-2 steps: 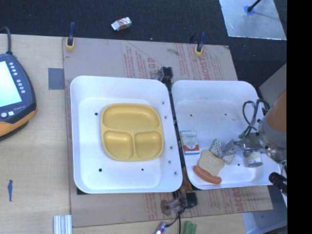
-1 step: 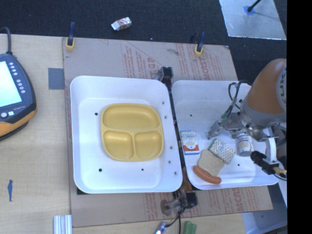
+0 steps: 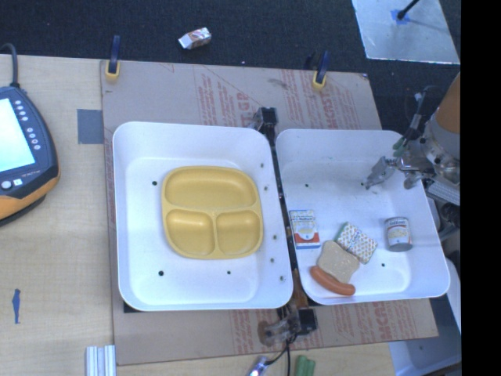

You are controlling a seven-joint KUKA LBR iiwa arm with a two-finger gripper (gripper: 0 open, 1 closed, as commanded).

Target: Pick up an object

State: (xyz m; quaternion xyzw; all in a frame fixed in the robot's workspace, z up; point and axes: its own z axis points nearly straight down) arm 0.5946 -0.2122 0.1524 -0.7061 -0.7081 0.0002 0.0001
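The right white bin (image 3: 313, 151) holds a small white carton (image 3: 304, 229), a checkered packet (image 3: 357, 243), a slice of bread (image 3: 338, 262), a sausage (image 3: 333, 281) and a small tin can (image 3: 398, 233). My gripper (image 3: 389, 171) hangs over the bin's upper right part, reaching in from the right edge. It sits well above the can and apart from every object. Its grey fingers (image 3: 376, 175) stand apart with nothing between them.
The left white bin (image 3: 133, 210) carries a yellow divided plate (image 3: 212, 211). A teach pendant (image 3: 19, 151) lies at the far left of the bench. A crumpled wrapper (image 3: 195, 38) lies on the dark floor beyond the bench.
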